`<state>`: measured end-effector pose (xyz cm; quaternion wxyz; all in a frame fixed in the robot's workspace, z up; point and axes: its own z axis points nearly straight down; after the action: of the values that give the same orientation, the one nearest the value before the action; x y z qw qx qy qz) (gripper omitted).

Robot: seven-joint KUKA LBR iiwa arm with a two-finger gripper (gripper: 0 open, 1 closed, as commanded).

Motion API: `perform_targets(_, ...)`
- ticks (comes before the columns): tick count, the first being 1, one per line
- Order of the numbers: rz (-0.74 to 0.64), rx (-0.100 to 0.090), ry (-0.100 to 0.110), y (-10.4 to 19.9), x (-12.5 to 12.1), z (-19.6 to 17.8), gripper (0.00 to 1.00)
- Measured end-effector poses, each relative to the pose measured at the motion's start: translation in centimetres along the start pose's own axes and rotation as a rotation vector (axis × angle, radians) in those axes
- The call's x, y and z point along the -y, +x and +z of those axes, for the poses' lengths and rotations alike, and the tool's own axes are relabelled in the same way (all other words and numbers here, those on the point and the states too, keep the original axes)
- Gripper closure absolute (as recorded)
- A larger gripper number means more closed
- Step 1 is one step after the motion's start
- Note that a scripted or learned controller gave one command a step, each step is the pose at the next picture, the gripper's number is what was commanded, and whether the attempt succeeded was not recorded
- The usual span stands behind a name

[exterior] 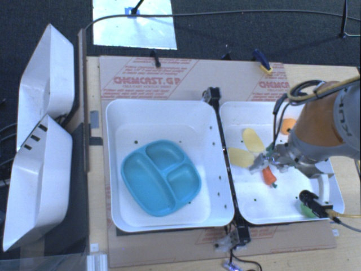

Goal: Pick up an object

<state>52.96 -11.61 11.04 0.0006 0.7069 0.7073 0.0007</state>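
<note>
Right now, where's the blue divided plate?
The blue divided plate lies flat in the left bin, toward its front half, across the centre divider from the yellow pieces in the right bin.

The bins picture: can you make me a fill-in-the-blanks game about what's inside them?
1. The blue plate with sections lies in the ____ bin.
2. The two banana-like pieces are colored ____.
3. The small carrot-like piece is colored ____.

Missing words: left; yellow; orange.
</note>
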Motion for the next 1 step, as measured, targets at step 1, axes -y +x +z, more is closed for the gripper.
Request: perform_targets(1, 0.001, 0.000, 0.001, -0.70, 0.59, 0.07, 0.00)
